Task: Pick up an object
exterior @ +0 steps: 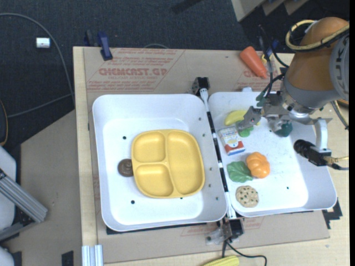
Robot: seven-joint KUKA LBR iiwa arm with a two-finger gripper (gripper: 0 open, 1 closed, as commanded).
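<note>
The gripper (265, 118) hung over the right bin (288, 195); its fingers' spread I couldn't tell. A banana (235, 117), carton (232, 141), orange pepper (258, 165) and cookie (247, 195) crowded nearby.

In the right bin (310, 195) we see five small objects. A yellow banana (235, 116) lies near the far left corner, a red-and-white carton (232, 141) just in front of it, then a green leafy piece (239, 171) touching an orange fruit (258, 165), and a chocolate-chip cookie (247, 195) lies flat nearest us.
</note>
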